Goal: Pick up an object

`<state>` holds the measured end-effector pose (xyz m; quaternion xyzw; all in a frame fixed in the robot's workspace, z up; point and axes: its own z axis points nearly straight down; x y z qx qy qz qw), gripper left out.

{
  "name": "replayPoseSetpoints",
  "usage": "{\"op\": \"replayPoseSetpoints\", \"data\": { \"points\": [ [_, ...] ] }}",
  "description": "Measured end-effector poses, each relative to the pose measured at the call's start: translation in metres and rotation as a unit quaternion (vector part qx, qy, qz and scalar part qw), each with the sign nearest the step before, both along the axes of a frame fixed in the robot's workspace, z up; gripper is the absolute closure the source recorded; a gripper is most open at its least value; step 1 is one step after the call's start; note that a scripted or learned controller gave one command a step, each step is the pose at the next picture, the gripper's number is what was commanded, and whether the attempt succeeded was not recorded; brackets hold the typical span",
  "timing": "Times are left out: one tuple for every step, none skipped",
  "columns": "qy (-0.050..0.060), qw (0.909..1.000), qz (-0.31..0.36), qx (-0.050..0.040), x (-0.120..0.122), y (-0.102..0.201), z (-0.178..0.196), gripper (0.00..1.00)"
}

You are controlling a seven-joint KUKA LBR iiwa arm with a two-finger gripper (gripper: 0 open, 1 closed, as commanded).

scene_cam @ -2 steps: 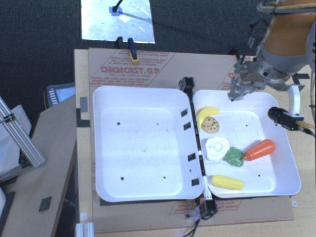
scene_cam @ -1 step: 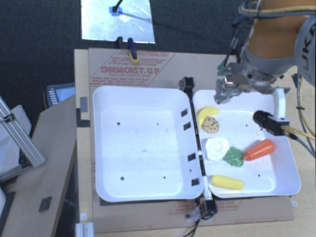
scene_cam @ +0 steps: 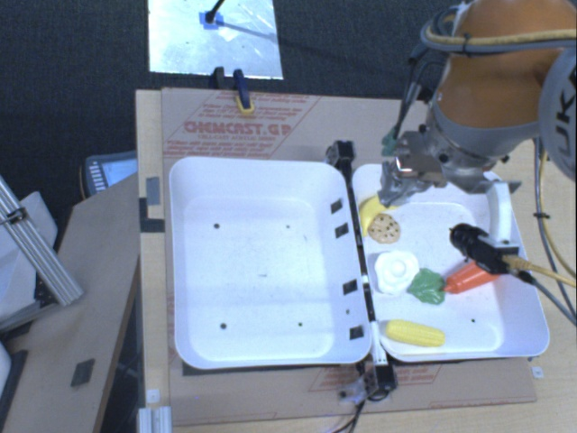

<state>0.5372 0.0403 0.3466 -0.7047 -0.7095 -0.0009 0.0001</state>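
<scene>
While grey two-finger gripper [scene_cam: 394, 188], state impossible to tell, hangs at yellow curved plastic banana [scene_cam: 369, 211] in right white bin [scene_cam: 473, 321], far-left corner: likely risk, bin wall and adjoining round speckled cookie [scene_cam: 385, 229] spoil grasp.

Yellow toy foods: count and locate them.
2, in the right bin: a yellow piece beside the cookie by the tool; corn by the near edge. The arm may hide more.

From my end the claw [scene_cam: 394, 188] covers the top of a yellow item [scene_cam: 369, 213], maybe a banana, can't ID it. The arm [scene_cam: 505, 61] runs off the top & right edges and hides the right bin [scene_cam: 478, 321] at its back-right corner. The orange veg [scene_cam: 464, 280] has its right end covered.
</scene>
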Motion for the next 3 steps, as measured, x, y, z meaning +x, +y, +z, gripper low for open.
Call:
{"op": "replayPoseSetpoints", "data": {
  "points": [
    [-0.001,1.0000,-0.001,-0.0002,-0.012,0.056,0.019,1.00],
    [-0.003,1.0000,-0.001,-0.0002,-0.051,0.035,0.120,1.00],
    [0.000,1.0000,0.000,-0.0004,-0.037,0.064,0.073,1.00]
  ]
}}
